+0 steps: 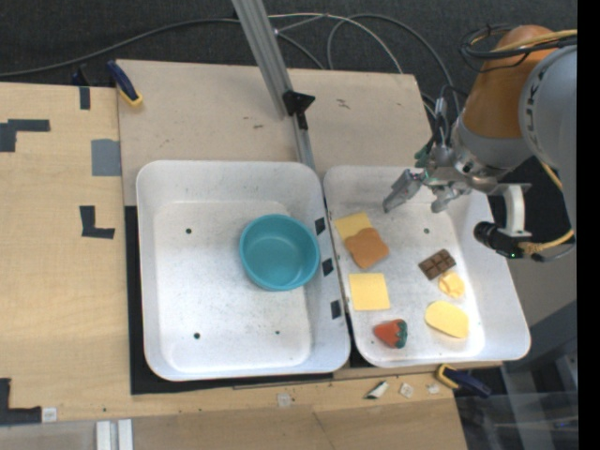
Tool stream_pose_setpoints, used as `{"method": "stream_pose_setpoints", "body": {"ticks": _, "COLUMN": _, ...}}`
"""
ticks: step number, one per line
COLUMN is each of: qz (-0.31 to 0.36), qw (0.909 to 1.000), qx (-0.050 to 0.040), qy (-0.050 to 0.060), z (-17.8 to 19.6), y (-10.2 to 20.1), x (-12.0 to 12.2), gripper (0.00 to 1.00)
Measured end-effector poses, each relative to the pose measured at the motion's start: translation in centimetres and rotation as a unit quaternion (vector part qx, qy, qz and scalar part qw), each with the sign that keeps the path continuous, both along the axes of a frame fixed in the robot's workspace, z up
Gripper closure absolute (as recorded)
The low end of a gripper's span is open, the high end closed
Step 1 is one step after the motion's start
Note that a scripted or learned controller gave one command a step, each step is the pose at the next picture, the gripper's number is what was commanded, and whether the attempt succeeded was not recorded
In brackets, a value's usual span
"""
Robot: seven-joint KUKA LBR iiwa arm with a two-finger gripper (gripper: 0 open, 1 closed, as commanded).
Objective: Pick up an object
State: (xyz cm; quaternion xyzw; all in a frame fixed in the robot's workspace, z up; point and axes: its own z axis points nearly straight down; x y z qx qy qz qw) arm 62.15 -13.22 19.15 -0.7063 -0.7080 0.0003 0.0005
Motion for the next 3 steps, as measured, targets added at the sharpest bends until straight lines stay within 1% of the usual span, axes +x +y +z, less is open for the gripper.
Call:
{"method": "stream_pose_setpoints", "body": {"ticks": 1, "qz": 0.0, "qw": 1.0, "qx": 0.0, "qy": 0.0, "z": 0.0, "y": 0.0, "x": 0.0, "gripper": 0.0}}
{"method": "stream_pose_setpoints", "body": {"ticks": 2, "qz": -0.001, "qw": 1.0, "qx": -0.0005, "qy": 0.002, "z": -4.5, "y": -0.4, "x": -0.2, "gripper": 0.0}}
{"method": "stream_pose_setpoints", "body": {"ticks": 3, "qz": -0.001, "qw": 1.0, "qx": -0.0002, "qy": 0.002, "z": -9.8, "y": -0.3, "x": -0.3, "gripper": 0.0}}
